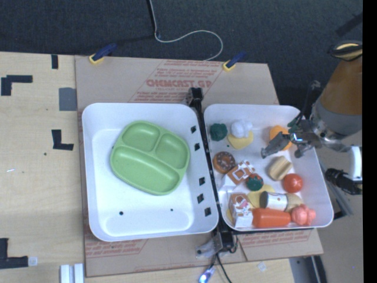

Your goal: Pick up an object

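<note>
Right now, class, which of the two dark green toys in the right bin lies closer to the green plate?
The dark green toy at the right bin's upper left corner, beside the divider; the other green one sits mid-bin among the toys.

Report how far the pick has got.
Done: the gripper has reached the right bin and hangs over its upper right part, near an orange item and a tan bun-like piece. In hand: nothing visible between its fingers. Left: closing on a toy and lifting it; the green tray sits alone in the left bin.

Bench (35,175): cardboard sheet (177,81), two white bins (94,175) (321,184) atop.
</note>
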Robot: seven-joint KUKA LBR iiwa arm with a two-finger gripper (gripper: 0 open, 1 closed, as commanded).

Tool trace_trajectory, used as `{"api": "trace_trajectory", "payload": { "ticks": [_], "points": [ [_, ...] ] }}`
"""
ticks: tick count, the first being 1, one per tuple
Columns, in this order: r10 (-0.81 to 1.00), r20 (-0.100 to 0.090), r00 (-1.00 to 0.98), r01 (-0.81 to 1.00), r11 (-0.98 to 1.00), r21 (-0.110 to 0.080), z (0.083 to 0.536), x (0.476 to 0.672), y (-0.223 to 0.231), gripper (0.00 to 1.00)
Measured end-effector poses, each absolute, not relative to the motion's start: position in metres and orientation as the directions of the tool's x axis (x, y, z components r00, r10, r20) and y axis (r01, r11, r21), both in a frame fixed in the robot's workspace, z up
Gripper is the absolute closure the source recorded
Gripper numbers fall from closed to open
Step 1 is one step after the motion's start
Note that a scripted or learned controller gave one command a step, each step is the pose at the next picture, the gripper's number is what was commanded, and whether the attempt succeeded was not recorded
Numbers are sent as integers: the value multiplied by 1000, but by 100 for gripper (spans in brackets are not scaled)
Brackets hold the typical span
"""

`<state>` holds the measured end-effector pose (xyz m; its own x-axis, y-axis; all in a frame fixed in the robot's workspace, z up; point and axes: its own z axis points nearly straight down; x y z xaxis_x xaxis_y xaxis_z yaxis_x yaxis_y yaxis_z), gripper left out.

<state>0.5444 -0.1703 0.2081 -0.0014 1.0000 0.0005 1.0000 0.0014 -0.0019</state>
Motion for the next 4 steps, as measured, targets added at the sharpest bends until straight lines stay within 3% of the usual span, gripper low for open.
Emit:
{"api": "trace_trajectory", "payload": {
  "ticks": [1,2,3,4],
  "points": [
    [1000,1,-3,1000,3,-2,218,545,-169,100],
    [1000,1,-9,1000,9,7,298,559,-111,100],
    [1000,1,-9,1000,9,12,405,550,-46,100],
    [1000,2,-11,1000,11,-12,316,515,52,100]
  ]
}}
